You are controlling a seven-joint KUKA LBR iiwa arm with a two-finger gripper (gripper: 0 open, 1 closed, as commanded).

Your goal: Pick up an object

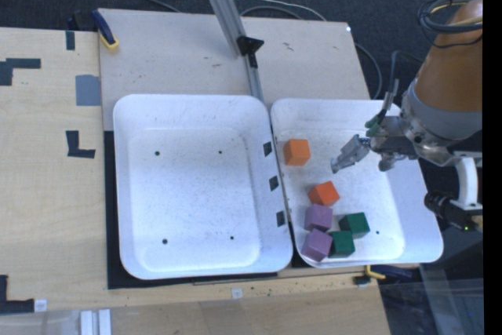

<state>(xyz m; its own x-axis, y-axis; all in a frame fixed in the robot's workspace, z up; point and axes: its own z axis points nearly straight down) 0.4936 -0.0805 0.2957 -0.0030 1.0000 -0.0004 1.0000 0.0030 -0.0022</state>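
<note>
Scene: two white bins sat side by side on the bench [180, 51]; the left bin [133, 192] held no blocks, the right bin [408, 239] held all of them.
Objects: an orange cube [296, 152] lay alone near the right bin's upper left; a second orange block [324, 193] lay lower, touching or just beside a purple block [319, 216]; another purple block [317, 245] and two green blocks [354, 224] [342, 243] were packed near the bin's near rim.
Gripper: the gripper [349, 154] hung over the right bin, to the right of the lone orange cube and above the cluster, nothing between the jaws.
Jaws: whether they stood wide or narrow could not be told; the metal tip read as one grey shape.
Step in hand: judged as the approach, with no block yet chosen by contact.
Doing it well: the lone orange cube looked the best target, since it had clear room on every side; the jaws would need to be centred over it, squared to two opposite faces, then lowered fully before closing. The clustered blocks risked a jaw landing on a neighbour.
Hard to make out: the height of the gripper above the bin floor; the arm's upper part was cut off at the right; whether the lower blocks touched one another.
</note>
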